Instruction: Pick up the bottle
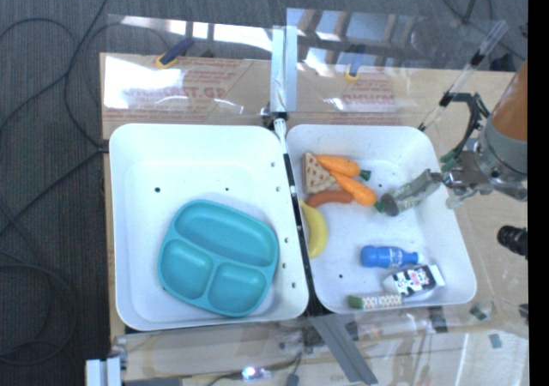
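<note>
Two bins: your left bin (137, 161) holds a teal tray (220, 257). Your bottle (388, 256) lies on its side in the right bin (403, 142), near the front, just behind a carton (413, 280). Carrots (353, 178), a waffle (316, 172), a sausage (329, 198) and a banana (316, 231) sit toward the divider. Your gripper (388, 203) hangs over the right bin, behind the bottle and apart from it; can't tell how its grip stands.
</note>
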Robot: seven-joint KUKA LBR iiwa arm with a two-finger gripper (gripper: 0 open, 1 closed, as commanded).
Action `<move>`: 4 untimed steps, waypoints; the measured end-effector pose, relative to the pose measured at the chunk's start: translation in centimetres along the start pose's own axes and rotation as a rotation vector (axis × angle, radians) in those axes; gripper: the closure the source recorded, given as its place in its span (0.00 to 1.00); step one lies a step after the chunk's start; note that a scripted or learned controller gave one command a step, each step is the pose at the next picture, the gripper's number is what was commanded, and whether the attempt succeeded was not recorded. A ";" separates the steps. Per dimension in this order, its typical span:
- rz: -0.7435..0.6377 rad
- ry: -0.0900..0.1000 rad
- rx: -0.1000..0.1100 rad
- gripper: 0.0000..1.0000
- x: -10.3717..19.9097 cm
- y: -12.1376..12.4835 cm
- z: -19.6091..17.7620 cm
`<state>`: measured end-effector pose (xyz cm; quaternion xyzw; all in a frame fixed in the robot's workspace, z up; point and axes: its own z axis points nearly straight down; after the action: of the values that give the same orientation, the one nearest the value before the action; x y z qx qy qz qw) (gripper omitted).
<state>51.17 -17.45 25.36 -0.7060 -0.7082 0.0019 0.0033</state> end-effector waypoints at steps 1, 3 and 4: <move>-0.140 0.001 0.000 0.00 4.8 -2.8 11.2; -0.115 0.002 -0.007 1.00 3.5 -2.5 15.3; -0.071 0.002 -0.004 1.00 3.8 -2.6 15.6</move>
<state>48.39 -13.63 9.77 -0.6804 -0.7329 -0.0001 0.0026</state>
